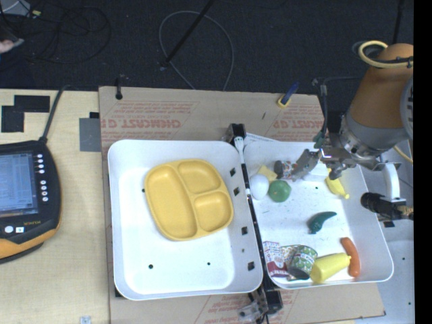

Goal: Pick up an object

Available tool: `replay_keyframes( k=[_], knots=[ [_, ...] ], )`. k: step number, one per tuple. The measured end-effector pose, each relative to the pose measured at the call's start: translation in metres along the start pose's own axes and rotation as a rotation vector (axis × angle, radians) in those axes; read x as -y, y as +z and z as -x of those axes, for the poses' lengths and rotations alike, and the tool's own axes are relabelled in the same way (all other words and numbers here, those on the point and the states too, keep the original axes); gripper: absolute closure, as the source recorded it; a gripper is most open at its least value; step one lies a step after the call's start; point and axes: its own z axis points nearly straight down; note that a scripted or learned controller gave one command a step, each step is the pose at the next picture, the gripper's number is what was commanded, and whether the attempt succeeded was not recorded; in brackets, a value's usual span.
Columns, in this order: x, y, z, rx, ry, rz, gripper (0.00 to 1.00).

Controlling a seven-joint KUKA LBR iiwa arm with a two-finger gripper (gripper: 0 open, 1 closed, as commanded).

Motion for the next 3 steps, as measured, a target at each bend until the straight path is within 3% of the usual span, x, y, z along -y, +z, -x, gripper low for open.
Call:
replay_keyframes(
  k=[1,2,3],
  knots=[
    [-0.031,0.142,0.012,-0.001,-0.001,-0.005,0.00],
    [-0.031,0.125,0.014,-0.001,0.004,-0.003,1.00],
    [0.008,0.021,-0.063,-0.004,-0.006,0.006,1.00]
  ],
)
